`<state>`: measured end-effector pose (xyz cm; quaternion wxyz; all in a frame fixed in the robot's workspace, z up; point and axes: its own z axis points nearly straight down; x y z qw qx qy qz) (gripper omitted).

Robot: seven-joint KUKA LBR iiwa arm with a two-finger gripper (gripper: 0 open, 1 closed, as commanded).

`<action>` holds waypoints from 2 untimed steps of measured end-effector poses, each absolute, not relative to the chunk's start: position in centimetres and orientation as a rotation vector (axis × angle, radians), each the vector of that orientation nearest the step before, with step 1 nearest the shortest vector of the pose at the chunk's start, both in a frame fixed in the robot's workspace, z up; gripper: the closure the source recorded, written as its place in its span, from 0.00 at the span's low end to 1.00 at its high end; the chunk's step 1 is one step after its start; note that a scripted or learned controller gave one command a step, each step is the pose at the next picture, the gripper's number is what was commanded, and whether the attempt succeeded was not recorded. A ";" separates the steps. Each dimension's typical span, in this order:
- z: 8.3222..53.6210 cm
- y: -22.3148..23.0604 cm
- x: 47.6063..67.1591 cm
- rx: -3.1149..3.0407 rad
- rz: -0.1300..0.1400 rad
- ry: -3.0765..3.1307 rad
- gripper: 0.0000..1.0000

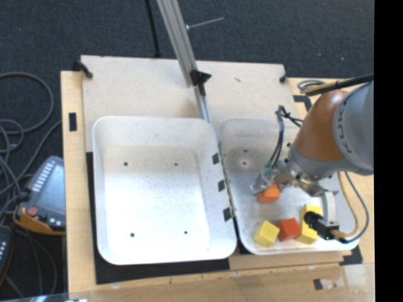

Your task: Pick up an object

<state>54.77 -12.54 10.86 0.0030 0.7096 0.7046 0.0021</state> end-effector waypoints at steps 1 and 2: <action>20.1 -1.3 57.2 2.207 0.012 2.231 1.00; 22.7 8.7 59.2 2.209 0.006 2.234 1.00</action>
